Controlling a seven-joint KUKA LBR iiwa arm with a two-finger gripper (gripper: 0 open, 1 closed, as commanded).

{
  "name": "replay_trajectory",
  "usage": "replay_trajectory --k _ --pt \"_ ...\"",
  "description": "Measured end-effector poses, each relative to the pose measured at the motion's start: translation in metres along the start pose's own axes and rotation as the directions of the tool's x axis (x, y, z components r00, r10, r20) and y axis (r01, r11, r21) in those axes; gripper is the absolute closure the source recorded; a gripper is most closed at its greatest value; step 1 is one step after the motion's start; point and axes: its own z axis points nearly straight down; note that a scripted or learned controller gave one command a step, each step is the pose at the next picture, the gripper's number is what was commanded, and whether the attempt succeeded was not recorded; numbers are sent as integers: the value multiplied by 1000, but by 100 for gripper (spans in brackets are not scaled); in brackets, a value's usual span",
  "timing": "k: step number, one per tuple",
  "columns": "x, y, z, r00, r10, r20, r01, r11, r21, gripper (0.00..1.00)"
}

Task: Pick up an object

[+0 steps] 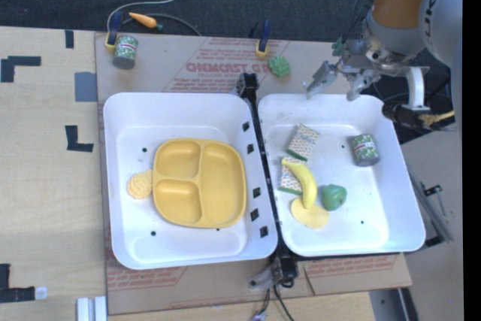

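My gripper hangs above the far edge of the right bin, its two fingers spread open with nothing between them. Below it in the right bin lie a patterned green-and-white packet, a green can on its side, a yellow banana over a second small packet, a green pepper-like toy and a pale yellow round piece. The left bin holds a yellow divided plate and a round cracker.
A small green can and an orange-tipped clamp stand on the cardboard behind the left bin. A green leafy toy and a blue clamp sit behind the divider between the bins.
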Motion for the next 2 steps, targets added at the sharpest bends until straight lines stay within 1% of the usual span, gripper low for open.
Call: replay_trajectory --k 1,2 --pt "-12 -105 162 1000 1 -2 -1 1000 -3 0" --pt "-11 -102 150 1000 0 -3 0 1000 -12 100"
